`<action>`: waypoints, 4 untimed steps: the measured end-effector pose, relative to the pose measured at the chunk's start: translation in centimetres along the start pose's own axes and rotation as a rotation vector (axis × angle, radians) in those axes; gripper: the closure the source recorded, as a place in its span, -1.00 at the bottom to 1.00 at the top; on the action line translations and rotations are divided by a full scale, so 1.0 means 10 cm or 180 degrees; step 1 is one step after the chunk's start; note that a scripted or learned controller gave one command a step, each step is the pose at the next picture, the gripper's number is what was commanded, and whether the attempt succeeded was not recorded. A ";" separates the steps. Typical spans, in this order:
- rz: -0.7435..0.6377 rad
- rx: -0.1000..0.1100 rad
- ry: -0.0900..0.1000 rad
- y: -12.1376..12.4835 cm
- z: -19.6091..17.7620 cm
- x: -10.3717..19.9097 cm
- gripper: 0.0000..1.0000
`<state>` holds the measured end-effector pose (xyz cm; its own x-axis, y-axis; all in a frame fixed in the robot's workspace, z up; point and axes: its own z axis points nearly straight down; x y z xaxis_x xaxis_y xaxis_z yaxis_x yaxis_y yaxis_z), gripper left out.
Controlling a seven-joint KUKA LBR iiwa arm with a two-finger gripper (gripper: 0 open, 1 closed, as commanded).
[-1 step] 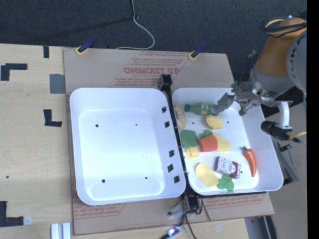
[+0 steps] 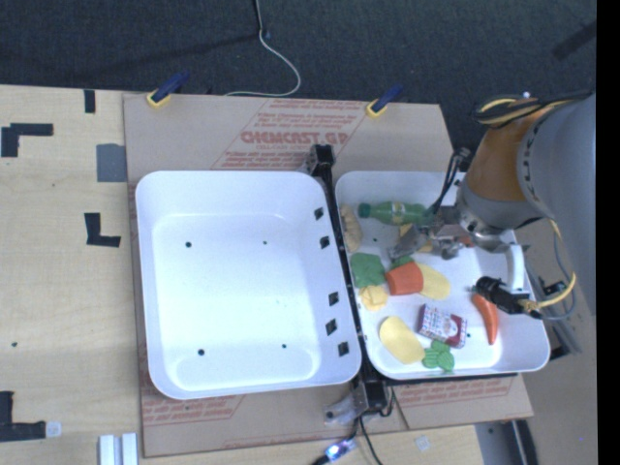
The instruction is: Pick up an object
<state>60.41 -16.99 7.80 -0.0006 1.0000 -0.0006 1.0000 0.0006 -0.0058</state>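
**Observer:** Where are you right now?

**Arm:** My claw (image 2: 418, 240) is down inside the right bin (image 2: 528, 356), near its upper middle, reaching in from the right. It sits just below the green bottle (image 2: 392, 211) and just above the orange-red block (image 2: 406, 278). The fingers look parted a little, with nothing between them, so I hold no object yet.

**Observer:** Which object is the target?

**Arm:** I judge it is the bottle or the block, since both lie closest. Everything else is in this same bin: a green piece (image 2: 366, 269), a yellow lump (image 2: 400, 339), a red-and-white packet (image 2: 442, 325), a red pepper (image 2: 487, 318) and a small green thing (image 2: 438, 358). The left bin (image 2: 155, 192) is not where I am working.

**Observer:** What could go wrong?

**Arm:** The pieces are crowded. If I close here, one finger may land on the block while the other catches the yellow piece (image 2: 436, 284) touching it, and both slip out. The bottle is round and lying on its side, so it could roll away from my fingertips. I am also close to the wall between the bins, and a push could shove things against it rather than into my grip.

**Observer:** Anything else?

**Arm:** My own wrist hides part of the bin, so something may lie under me unseen.
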 end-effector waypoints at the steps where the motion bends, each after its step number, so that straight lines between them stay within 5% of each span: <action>1: -0.0003 -0.0021 -0.0004 0.03 -0.17 0.00 1.00; 2: -0.0003 -0.0017 -0.0002 0.02 -0.16 0.00 -1.00; 3: -0.0003 -0.0015 0.0000 0.02 -0.26 0.00 1.00; 4: -0.0003 -0.0013 0.0000 0.02 -0.25 0.00 -1.00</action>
<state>60.62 -16.94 10.33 -0.0016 1.0000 -0.0006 1.0000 0.0016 -0.0018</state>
